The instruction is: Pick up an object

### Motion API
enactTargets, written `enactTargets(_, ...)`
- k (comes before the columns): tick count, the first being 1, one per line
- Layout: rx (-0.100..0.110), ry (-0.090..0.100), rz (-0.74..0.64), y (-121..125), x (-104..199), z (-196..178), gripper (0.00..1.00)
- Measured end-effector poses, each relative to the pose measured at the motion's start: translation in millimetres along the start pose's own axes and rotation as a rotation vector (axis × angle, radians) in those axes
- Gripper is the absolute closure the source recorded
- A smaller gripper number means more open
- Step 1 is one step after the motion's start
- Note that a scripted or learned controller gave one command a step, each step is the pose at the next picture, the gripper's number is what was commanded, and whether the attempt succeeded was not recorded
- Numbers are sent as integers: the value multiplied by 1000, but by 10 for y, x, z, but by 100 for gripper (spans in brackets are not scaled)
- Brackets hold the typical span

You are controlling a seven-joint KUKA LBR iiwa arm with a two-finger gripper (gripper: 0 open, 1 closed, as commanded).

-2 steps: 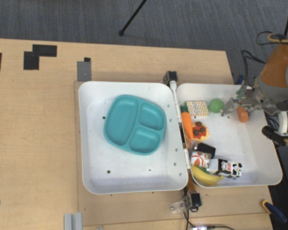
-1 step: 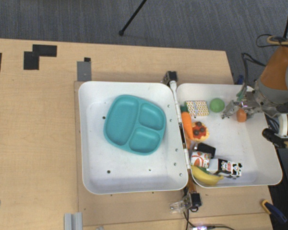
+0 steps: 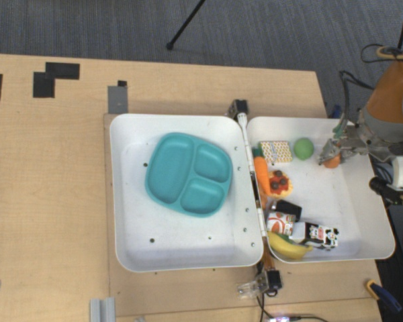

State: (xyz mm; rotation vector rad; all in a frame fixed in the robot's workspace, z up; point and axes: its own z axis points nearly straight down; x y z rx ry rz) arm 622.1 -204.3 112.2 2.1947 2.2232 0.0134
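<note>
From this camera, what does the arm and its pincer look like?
The arm enters from the right: a rounded orange band over a grey metallic wrist, with dark cables looping behind it. The pincer is small, grey and metallic, thin-fingered, with an orange patch at its tip; what that patch is cannot be told. No markings are legible.

the grey arm reaches in from the right, its claw (image 3: 336, 151) pointing left and low.

Pale wooden bench (image 3: 47, 200), two shallow white bins side by side, left bin (image 3: 131, 200), right bin (image 3: 363, 213)
</note>
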Motion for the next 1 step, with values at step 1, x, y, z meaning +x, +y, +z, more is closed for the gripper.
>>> enactTargets(1,12,6,6,367,441,-562,100)
